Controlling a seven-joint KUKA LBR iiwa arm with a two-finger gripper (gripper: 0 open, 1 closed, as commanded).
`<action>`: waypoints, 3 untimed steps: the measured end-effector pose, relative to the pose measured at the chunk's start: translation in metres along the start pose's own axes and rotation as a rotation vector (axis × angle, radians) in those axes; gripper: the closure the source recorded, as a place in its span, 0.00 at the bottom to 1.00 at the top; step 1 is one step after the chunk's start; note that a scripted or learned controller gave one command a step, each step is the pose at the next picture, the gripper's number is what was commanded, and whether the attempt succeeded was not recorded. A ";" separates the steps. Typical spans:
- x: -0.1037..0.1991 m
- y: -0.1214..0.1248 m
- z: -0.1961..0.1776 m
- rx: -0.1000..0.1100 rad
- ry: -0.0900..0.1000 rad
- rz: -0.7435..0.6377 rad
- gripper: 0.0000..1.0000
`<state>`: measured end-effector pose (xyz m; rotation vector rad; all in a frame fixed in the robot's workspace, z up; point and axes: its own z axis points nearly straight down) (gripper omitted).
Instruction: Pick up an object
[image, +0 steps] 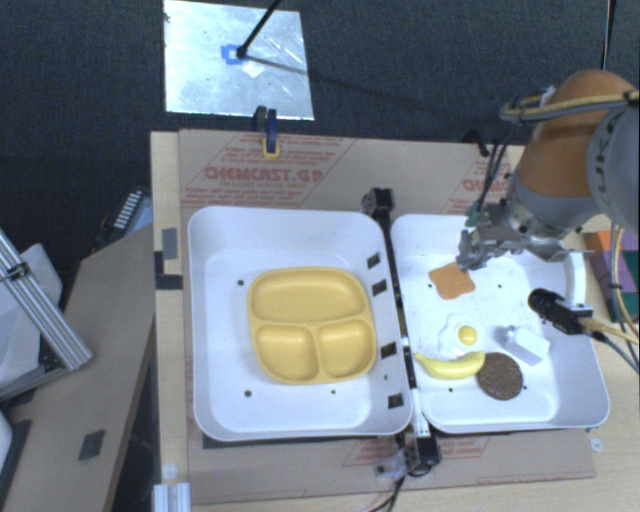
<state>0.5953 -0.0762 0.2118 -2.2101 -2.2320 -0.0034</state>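
Orange toast slice (452, 282) lies flat in right bin (580, 400), far-left part. Hand (478, 248) hangs just above its far-right corner; can't tell its state. Nearer: fried egg (465, 335), banana (450, 365), brown cookie (499, 378), white block (526, 343). Left bin (215, 400) w/ yellow divided tray (310, 325). Both on worktop.

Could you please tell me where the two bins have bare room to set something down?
Left bin: only the margins around the yellow divided plate. Right bin: bare front strip below the banana and brown cookie; its middle is crowded, with the gripper over the orange slice.
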 end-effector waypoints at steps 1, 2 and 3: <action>0.045 0.007 0.003 -0.001 0.000 0.001 1.00; 0.102 0.018 0.009 -0.001 0.000 -0.001 1.00; 0.160 0.029 0.012 -0.001 0.001 -0.001 1.00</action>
